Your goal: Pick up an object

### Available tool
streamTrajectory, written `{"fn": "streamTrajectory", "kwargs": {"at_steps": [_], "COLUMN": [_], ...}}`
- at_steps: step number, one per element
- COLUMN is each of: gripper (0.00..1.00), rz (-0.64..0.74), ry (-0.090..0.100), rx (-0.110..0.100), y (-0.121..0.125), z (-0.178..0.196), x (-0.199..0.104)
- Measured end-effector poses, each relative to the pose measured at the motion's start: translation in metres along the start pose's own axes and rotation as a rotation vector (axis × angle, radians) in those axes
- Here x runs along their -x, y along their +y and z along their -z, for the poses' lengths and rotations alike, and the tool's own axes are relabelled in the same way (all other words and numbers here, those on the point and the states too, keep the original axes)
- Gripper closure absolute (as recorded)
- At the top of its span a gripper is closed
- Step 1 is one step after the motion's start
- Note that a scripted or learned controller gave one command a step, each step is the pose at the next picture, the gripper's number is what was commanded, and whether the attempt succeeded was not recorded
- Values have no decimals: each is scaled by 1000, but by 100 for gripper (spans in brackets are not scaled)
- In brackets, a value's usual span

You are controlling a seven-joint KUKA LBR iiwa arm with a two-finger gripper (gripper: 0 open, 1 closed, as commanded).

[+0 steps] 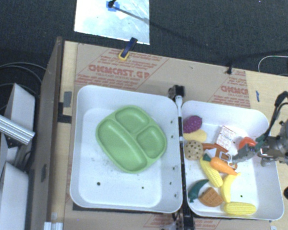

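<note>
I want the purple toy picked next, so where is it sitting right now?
The purple toy lies in the right bin, in its far left corner, next to the divider between the bins and just above the cookie.

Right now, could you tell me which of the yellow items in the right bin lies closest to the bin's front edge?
The yellow corn cob lying crosswise at the front right corner. The other two yellow pieces, one beside the carrot and one below it, sit farther back.

Right bin (272,198) crowded: toy food packed from purple piece (193,123) down to corn (240,207), little bare floor except along far-right wall. Left bin (81,182) open around green divided plate (131,138); front half bare. Divider rim (180,142) between bins.
</note>
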State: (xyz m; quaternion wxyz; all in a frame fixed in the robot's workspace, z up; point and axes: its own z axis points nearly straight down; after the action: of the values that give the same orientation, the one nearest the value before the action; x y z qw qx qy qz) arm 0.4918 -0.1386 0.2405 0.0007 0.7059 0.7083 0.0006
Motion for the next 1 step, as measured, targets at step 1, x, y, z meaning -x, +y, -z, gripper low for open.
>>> {"fn": "streamTrajectory", "kwargs": {"at_steps": [1], "gripper": [0], "rz": [0], "ry": [-6], "rx": [27], "y": [62], "z": [-134], "x": [-39]}}
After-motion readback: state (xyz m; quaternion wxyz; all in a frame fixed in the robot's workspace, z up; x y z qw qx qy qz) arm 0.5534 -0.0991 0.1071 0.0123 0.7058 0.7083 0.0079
